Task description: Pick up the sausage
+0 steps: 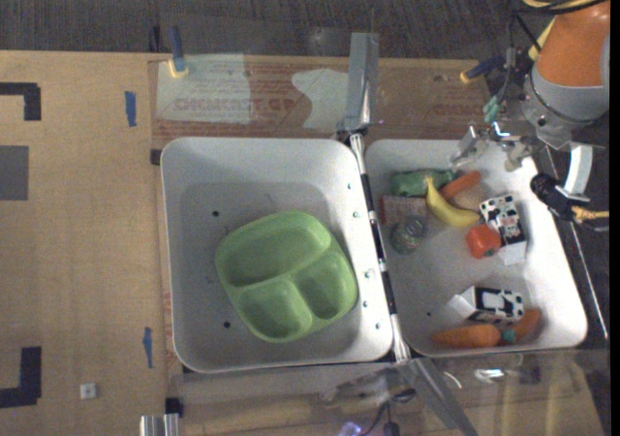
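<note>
- Camera view places my claw [492,141] above the far rim of the right bin [431,279], with nothing seen pinched in it. Whether it is spread or pressed together cannot be told at this angle.
- I take the sausage [463,183] to be the short reddish-orange rod in the far part of the right bin, just beside my claw and nearer the middle of the bin.
- Risk, crowding: the sausage touches or overlaps the banana [448,211], with a green item [421,182] just beside both. A descent slightly off line is likely to close on the banana or pinch both at once.
- Risk, wrong target: a carrot [468,335] and another reddish piece [528,324] lie at the near edge of the bin. They are similar in colour and shape, so the program may pick the wrong one.
- Risk, slip: the sausage looks smooth and round. A grasp near its end would probably squeeze it out sideways.
- Risk, wall contact: the target lies near the far wall. A descent too close to the rim could strike it.
- Risk, knock-on: the black-and-white box [502,219] and orange cup [481,240] stand near. A sweep could topple them.
- The green divided plate [286,274] in the left bin [194,182] is well apart and poses no hazard.
</note>
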Controlling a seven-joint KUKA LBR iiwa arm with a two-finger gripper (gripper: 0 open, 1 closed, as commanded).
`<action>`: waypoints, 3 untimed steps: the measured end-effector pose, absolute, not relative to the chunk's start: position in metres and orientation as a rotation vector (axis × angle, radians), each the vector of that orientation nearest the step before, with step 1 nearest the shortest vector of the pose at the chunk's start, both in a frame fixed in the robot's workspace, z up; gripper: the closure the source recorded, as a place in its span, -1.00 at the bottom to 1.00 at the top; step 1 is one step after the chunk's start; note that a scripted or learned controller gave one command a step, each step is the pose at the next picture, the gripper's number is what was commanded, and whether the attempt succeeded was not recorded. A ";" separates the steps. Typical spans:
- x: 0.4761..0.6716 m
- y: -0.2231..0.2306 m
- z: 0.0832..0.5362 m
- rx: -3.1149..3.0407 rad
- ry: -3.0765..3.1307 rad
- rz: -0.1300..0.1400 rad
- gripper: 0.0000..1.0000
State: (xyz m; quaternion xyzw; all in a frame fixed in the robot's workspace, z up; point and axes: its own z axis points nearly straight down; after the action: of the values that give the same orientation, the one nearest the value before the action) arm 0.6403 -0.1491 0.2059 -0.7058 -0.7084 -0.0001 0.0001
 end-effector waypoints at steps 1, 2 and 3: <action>0.653 -0.166 0.109 -2.177 -2.270 -0.001 -1.00; 0.652 -0.166 0.107 -2.175 -2.268 0.001 -1.00; 0.667 -0.210 0.089 -2.204 -2.197 -0.001 -1.00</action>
State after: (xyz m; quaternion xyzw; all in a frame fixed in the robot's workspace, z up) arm 0.6673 -0.2105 0.0889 -0.7082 -0.7059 -0.0003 0.0151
